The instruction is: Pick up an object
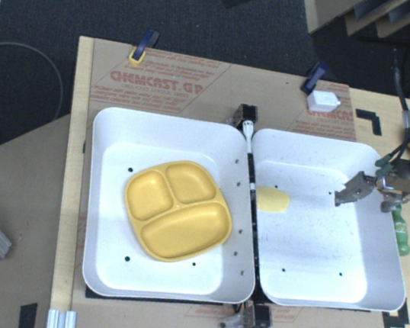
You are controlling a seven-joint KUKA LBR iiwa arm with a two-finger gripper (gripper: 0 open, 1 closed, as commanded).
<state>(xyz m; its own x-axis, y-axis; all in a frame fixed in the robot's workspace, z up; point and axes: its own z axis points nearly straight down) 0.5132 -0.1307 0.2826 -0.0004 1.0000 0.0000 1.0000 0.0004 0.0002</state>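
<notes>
- Your gripper (357, 190) hangs over the right bin (309, 288); I can't tell how it is set.
- The little yellow thing (272, 200) lies to its left, long side across.
- The yellow plate (177, 210) sits farther left.

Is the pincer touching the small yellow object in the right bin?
Apart. In the camera view, the pincer is near the right bin's right side, and bare white floor separates it from the small yellow object by the left wall.

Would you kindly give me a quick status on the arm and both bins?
Pincer over right bin, nothing seen in it. Small yellow piece by that bin's left wall, apart from pincer. Yellow divided plate in left bin. Path unobstructed.
</notes>
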